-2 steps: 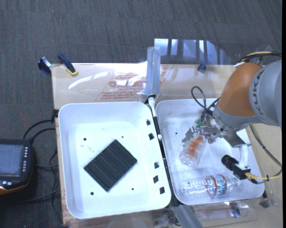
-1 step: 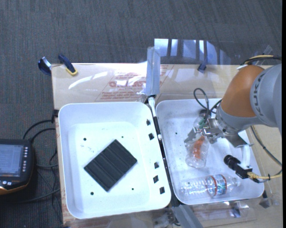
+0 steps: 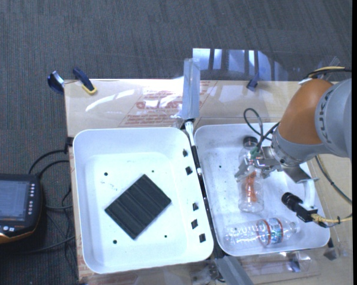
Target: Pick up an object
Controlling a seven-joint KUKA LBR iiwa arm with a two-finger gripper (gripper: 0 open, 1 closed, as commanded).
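Where the gripper (image 3: 254,166) hangs over the right bin (image 3: 217,159), a clear bottle (image 3: 250,190) stands beneath; whether it's gripped, I cannot tell. Another bottle (image 3: 263,231) lies nearby. The left bin (image 3: 86,159) holds a black ribbed pad (image 3: 137,206).

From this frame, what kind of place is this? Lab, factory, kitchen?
Most likely a robotics lab grasping cell. A KUKA arm reaches over two white bins of loose test objects, a teach pendant lies on the carpet beside the bench, and clamps hold the board at its corner.
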